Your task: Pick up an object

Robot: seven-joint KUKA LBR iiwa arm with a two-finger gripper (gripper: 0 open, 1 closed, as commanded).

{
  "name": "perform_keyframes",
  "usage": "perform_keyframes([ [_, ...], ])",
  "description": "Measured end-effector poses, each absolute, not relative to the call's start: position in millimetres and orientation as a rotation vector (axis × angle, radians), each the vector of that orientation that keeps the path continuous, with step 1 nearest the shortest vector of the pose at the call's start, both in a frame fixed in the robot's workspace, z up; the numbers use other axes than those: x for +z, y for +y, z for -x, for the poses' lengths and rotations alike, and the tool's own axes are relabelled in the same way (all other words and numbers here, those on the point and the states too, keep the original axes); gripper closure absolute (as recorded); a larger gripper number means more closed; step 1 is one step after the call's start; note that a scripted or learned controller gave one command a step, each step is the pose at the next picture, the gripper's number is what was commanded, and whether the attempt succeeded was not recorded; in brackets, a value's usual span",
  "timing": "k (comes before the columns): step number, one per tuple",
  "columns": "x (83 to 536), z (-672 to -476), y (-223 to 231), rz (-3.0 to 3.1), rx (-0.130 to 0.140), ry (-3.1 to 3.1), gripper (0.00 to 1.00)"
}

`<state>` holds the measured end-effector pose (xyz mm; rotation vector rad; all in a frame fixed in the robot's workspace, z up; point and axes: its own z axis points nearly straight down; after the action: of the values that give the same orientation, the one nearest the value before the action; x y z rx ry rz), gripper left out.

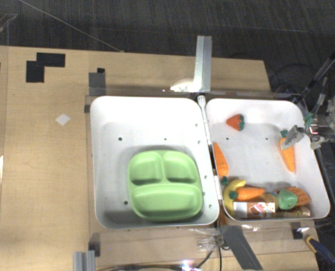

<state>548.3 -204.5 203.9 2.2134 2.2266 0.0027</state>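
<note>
My gripper (300, 132) hangs over the right rim of the right bin (258, 112), reaching in from the right. Its tip sits just above the leafy end of an orange carrot (290, 157) that lies near that bin's right wall. A red strawberry (235, 122) rests at the bin's back. Another carrot (220, 160) lies along the left wall. Piled at the front are a yellow banana (233, 186), a third carrot (250, 194), a labelled brown bottle (261, 209) and a green-and-orange toy vegetable (290, 198).
The left bin (108, 123) holds a green divided plate (165, 184) at its front right. A metal post (203, 61) stands behind the divider between the bins. Wooden bench surface stretches to the left.
</note>
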Motion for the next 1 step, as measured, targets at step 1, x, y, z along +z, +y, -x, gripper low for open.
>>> perform_keyframes([
  [1,165.6,-569.1,-165.0,-2.082,0.003,2.349,0.0],
])
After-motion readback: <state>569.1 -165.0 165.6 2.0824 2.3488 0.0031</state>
